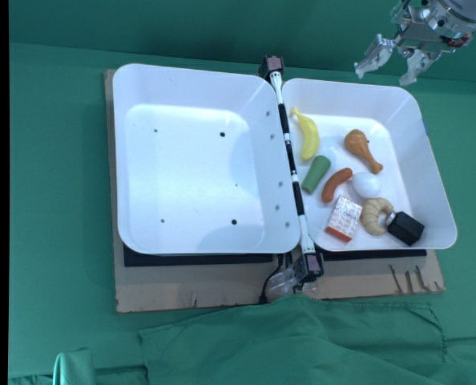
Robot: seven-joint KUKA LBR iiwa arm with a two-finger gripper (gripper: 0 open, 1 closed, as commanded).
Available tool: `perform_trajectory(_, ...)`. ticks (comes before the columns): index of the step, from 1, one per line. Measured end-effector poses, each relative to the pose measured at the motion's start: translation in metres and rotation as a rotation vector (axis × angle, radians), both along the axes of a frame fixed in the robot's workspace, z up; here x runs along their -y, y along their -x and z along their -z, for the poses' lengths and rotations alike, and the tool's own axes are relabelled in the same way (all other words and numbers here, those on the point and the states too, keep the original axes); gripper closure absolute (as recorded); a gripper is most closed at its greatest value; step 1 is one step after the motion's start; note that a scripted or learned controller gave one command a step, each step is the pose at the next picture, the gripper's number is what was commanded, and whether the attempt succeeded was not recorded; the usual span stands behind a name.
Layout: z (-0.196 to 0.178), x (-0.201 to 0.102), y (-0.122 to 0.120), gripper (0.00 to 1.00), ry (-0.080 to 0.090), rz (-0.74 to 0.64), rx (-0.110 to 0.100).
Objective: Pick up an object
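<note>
Right bin (430,167) as landmark: at its near edge, black block (405,228), croissant (376,215), red-white packet (344,218); mid, egg (366,184), sausage (336,184); far, drumstick (362,147), banana (306,133). Gripper (388,64) above far rim, fingers apart, empty. Likely pre-grasp; next: choose target, descend.

Yellow banana (306,133), green pickle (316,173), white egg (366,184), black block (405,228).
</note>
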State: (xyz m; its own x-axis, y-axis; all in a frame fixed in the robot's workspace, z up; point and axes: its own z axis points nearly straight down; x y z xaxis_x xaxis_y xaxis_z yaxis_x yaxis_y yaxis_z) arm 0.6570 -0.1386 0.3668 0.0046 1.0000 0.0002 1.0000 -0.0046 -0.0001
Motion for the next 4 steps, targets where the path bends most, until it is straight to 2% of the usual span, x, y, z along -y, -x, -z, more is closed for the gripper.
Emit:
perform_trajectory(1, 0.102, 0.052, -0.008, 0.00, 0.002, 0.004, -0.007)
perform_trajectory(2, 0.096, 0.049, 0.009, 0.00, 0.004, 0.001, 0.002)
perform_trajectory(3, 0.170, 0.048, -0.036, 0.00, 0.004, 0.000, -0.001)
perform_trajectory(4, 0.173, 0.047, -0.036, 0.00, 0.004, -0.002, -0.003)
